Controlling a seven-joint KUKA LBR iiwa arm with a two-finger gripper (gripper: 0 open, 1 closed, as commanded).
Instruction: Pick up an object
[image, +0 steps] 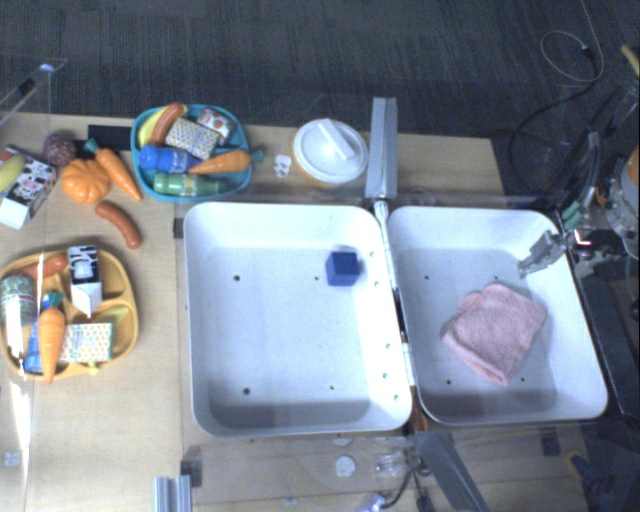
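Bins are sitting side by side on the wooden bench: the left shallow white plastic bin (215, 300) is holding a small dark blue cube (343, 267) near its upper right part, well apart from the walls, and the right shallow white plastic bin (570, 390) is holding a crumpled pink cloth (495, 330) lying flat toward its middle. Over the upper right corner of the right bin, the grey two-finger gripper (537, 256) is hanging at the rim, its tip pointing down and left toward the bin floor, apart from the pink cloth and far from the blue cube. Nothing is showing between the fingers, and how wide they are standing I cannot tell at this size. Left of the bins, a yellow tray of toy food (122, 318) is resting near the bench edge, a blue bowl of toy vegetables (241, 181) is sitting above the left bin, and a white round lidded container (330, 150) is standing just beside a grey metal post (379, 150) between the bins.
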